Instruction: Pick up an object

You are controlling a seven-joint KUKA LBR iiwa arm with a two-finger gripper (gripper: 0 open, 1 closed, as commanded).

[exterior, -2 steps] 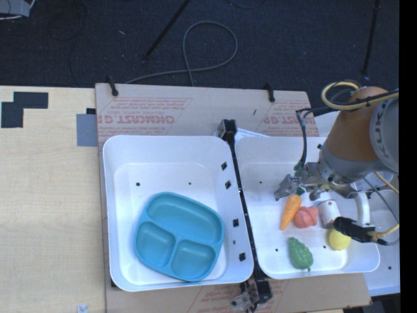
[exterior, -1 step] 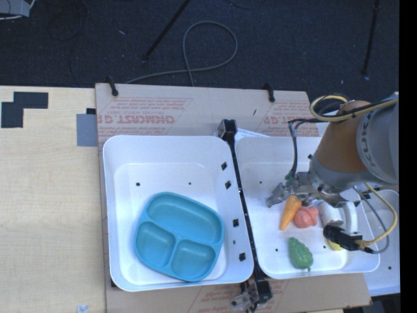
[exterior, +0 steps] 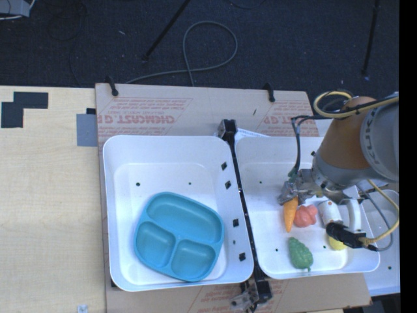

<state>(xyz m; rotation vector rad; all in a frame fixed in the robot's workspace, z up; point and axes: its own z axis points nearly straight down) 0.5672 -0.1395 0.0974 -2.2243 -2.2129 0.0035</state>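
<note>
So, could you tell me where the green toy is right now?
The green toy lies in the right bin, near its front edge, just below the orange carrot and pink toy.

A pale wooden bench [exterior: 45, 194] bears a cardboard sheet [exterior: 163, 113] with two white bins [exterior: 120, 155] side by side.

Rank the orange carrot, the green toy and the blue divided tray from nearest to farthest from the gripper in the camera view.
1. Orange carrot, right bin, right under the gripper.
2. Green toy, right bin, toward the near edge.
3. Blue divided tray, left bin, across the divider.
</note>
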